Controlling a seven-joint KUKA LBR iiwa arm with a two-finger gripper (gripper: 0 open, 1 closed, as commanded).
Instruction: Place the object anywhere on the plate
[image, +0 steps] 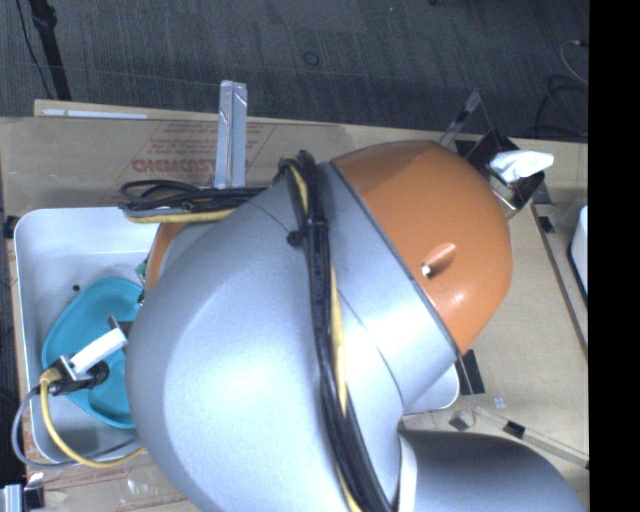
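A light blue plate (80, 335) lies in the left white bin (40, 240), near its front left part. My grey arm with the orange band (430, 250) reaches across the bench and covers most of both bins. Over the plate's near side I see a white block-like part (98, 350) with a black fitting and a yellow cable (60, 445) looping from it. The gripper's end is hidden behind the arm body, and I cannot make out any object held over the plate.
A black and yellow cable bundle (175, 200) lies along the left bin's far rim. A metal post (232, 135) stands behind it on the cardboard-coloured bench. A white crumpled item (520, 165) sits at the far right.
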